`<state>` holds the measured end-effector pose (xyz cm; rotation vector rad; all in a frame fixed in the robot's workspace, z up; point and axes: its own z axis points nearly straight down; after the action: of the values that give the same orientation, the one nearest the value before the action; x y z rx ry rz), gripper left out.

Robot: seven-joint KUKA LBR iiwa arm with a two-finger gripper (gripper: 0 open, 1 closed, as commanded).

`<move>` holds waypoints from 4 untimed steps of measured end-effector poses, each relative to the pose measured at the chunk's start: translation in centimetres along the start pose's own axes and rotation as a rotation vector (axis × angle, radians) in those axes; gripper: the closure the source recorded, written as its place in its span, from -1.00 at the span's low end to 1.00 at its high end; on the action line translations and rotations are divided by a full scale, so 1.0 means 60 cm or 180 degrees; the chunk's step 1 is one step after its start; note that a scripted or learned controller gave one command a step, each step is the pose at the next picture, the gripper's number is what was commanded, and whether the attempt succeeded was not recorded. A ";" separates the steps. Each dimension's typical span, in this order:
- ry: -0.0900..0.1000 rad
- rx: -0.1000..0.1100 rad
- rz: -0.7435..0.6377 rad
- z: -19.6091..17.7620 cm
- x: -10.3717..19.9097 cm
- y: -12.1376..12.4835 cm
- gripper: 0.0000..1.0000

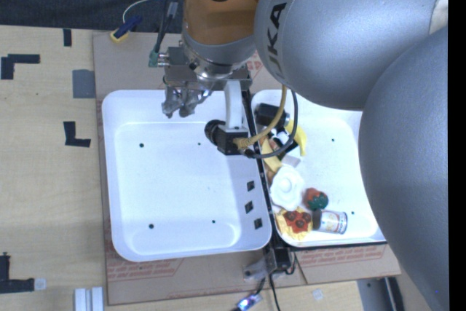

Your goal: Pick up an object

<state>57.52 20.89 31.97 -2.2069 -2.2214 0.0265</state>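
From the overhead camera, the pick is looking not yet done. The gripper (180,104) is hanging over the far edge of the left bin (124,178), near its back rim, and nothing is showing between its fingers (172,107). The fingers are sitting close together with only a thin gap, as far as this slant lets me judge, so they are reading as closed on air rather than clamped on anything.

The things to choose from are lying in the right bin (342,156), heaped against the wall the two bins share: a small tin (331,221), a red and green toy (314,198), a white cup (285,187), a yellow piece (293,136) and a flat tray of red bits (294,221). All of that is sitting to the gripper's right and toward the near side, well apart from the fingers. A black ring-shaped part (222,137) is hanging just below the wrist over the left bin; I cannot tell whether it belongs to the arm.

What is left, by my judgement, is the whole job: moving across to the right bin, opening, coming down and closing on one thing.
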 end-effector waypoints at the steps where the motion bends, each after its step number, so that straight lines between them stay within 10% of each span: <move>1: 0.0011 -0.0066 0.0012 -0.004 0.025 0.111 1.00; 2: 0.0001 -0.0042 0.0029 0.101 -0.037 0.154 1.00; 3: 0.0009 -0.0043 0.0004 0.180 0.043 0.156 1.00; 4: -0.0001 -0.0008 0.0016 0.368 0.040 0.060 1.00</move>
<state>60.70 23.23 9.83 -2.2140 -2.2173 0.0242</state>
